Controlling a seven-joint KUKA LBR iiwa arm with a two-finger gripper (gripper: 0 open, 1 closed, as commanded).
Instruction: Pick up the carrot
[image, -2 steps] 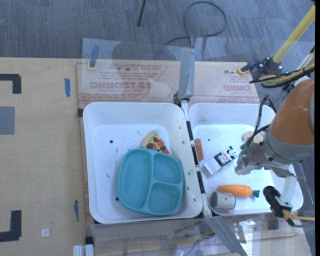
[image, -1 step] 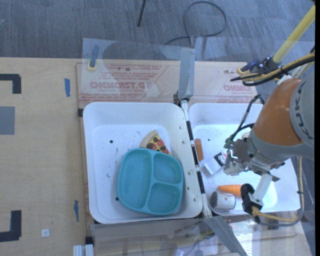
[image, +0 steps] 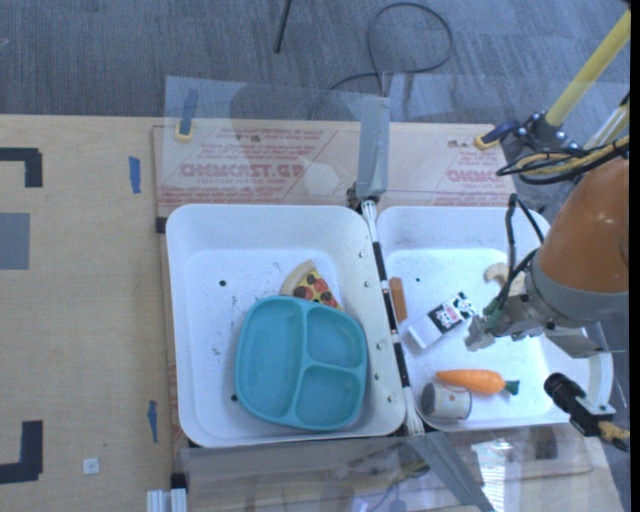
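1. The arm (image: 585, 245), grey with an orange band, reaches in from the right over the right bin (image: 425, 222). Its jaws (image: 487, 332) hang low above the bin floor, just beyond the carrot.
2. How far the jaws stand open I cannot tell; the tip is small and dark against the white. Nothing shows gripped there.
3. The carrot (image: 472, 380) lies flat on the near part of the right bin, orange with a green end pointing right, apart from the jaws.
4. Just to the near left of the carrot rests a small grey cup (image: 446, 401), tipped on its side.
5. Further back in the same bin lie a black-and-white packet (image: 438, 321), a thin orange-brown stick (image: 398, 300) close to the left wall, and a small cream piece (image: 495, 271) near the arm.
6. The left bin (image: 190, 300) holds a teal divided plate (image: 302, 363) and, touching its far edge, a toy pizza slice (image: 311, 286).
7. Both bins sit side by side on the worktop (image: 80, 300).
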